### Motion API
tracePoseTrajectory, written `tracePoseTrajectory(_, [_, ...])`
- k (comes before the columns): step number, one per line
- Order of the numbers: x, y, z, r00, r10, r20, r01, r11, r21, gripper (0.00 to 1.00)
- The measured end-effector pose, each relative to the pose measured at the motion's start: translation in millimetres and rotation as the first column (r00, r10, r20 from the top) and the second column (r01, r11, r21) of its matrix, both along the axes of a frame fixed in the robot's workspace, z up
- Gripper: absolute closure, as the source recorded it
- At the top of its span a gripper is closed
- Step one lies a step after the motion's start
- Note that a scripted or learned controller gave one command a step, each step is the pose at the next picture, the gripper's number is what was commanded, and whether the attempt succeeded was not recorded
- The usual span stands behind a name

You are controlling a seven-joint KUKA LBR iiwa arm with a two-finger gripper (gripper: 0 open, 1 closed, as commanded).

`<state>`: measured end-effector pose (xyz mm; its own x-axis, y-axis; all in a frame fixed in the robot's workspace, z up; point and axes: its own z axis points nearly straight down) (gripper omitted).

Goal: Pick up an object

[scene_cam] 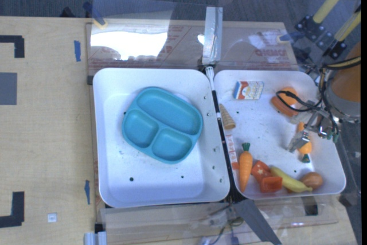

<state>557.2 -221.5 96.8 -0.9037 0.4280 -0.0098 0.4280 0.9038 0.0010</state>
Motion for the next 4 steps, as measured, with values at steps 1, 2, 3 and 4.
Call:
tracePoseTrajectory(1, [-5,-1,-9,0.996,-0.089,-0.002,0.089,0.996,0.004,0.0])
tracePoseTrajectory(2, [-1,-2,5,0.996,-0.087,0.013,0.087,0.996,-0.002,1.0])
tracePoseTrajectory(3, [-74,55,-7,0.997,0.082,0.001,-0.082,0.997,-0.001,1.0])
tracePoseTrajectory(4, [-38,212,93,0.991,0.132,0.007,-0.132,0.991,0.006,1.0])
